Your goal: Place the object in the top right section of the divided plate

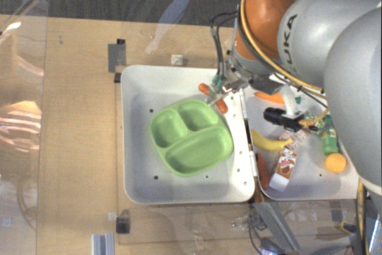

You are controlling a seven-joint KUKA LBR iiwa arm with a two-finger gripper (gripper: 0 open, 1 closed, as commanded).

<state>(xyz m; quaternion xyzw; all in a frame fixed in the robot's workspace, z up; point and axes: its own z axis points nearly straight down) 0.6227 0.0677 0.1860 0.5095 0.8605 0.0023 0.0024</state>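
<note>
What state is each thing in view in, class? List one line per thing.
Divided plate: green, flat in the left bin, all sections bare.
Claw: at the plate's top right rim, beside an orange-red object.
Banana: lying in the right bin.
Orange ball: resting in the right bin.
Small carton: lying tipped over.

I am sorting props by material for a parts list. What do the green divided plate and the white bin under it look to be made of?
The green divided plate looks like moulded plastic, semi-matte: uniform colour, rounded section walls and soft highlights. The white bin also looks like plastic, though painted metal cannot be excluded: smooth, evenly white, with rounded corners and small dark dots across its floor.
</note>
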